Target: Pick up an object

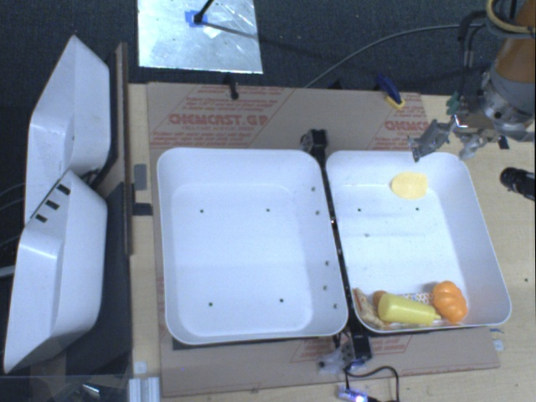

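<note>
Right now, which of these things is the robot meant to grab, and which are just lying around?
For the job: pale yellow round disc, yellow oblong piece, orange rounded piece, all in the right white bin; gripper.

Lying about: left white bin, shiny metal sheet.

Free room and obstacles. Left bin point(180, 224): floor bare, open to approach from above. Right bin point(477, 216): middle floor open; a yellow disc point(409, 186) lies near the far wall, and an orange point(450, 301), a yellow cylinder point(405, 310) and a waffle-patterned piece point(365, 306) crowd the near wall, touching one another. The gripper point(452, 139) hangs above the far right rim.
</note>
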You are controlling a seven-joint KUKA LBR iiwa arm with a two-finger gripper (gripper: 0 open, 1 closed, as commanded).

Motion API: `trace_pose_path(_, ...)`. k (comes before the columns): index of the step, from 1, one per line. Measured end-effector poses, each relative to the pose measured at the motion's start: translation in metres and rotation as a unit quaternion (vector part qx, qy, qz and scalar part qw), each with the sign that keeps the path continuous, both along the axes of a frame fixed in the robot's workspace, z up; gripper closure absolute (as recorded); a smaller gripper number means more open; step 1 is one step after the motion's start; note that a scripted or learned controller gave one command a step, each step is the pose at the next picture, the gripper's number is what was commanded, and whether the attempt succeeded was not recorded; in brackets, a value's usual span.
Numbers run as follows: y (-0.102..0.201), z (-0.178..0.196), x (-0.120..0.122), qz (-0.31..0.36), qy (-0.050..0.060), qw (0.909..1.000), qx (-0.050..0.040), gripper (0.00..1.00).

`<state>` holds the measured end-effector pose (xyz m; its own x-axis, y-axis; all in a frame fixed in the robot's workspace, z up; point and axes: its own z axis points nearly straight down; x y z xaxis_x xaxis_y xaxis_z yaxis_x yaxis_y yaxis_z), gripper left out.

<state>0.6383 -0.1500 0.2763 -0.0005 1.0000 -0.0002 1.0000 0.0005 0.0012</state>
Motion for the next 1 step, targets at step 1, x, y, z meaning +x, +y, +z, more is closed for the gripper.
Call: trace_pose_path(1, -0.0545, -0.1065, 0.016, -0.002, 0.005, 1.0, 0.0009, 0.0)
